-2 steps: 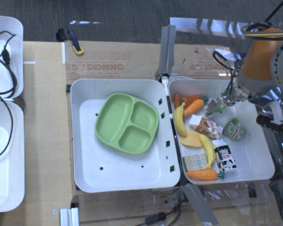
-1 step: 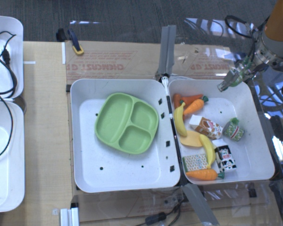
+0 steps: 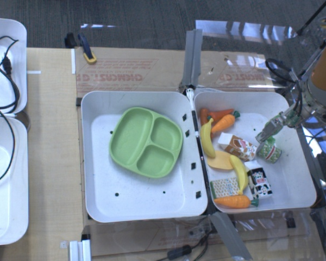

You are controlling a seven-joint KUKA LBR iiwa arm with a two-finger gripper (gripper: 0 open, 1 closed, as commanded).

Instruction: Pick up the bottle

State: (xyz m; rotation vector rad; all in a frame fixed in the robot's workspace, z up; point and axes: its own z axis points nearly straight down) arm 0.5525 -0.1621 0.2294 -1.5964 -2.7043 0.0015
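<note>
Reaching in from your right, the gripper (image 3: 267,134) hangs low over the right bin (image 3: 293,197), its grey fingers pointing down and to the left. You cannot tell from this slant how wide it stands, and nothing shows plainly clamped in it. Just beneath its tip, touching or very nearly so, lies the bottle (image 3: 271,150), a small green-and-white one tipped on its side near the bin's right half.

Move your eye left from there and you meet a brown-and-white carton (image 3: 240,147) just beside the bottle, resting partly on a flat yellow piece (image 3: 221,161). Below them a banana (image 3: 240,172) curves downward, with a black-and-white cow-print carton (image 3: 259,181) at its right and a green-printed packet (image 3: 224,188) at its left. A carrot (image 3: 233,201) lies along the bin's near edge. Farther up, another banana (image 3: 207,138) runs beside the bin's left wall, and two more carrots (image 3: 223,119) sit side by side near the top.

Across the divide, the left bin (image 3: 98,194) holds a green divided plate (image 3: 146,142), well apart from the gripper. Both bins stand on a cardboard sheet (image 3: 130,69).
</note>
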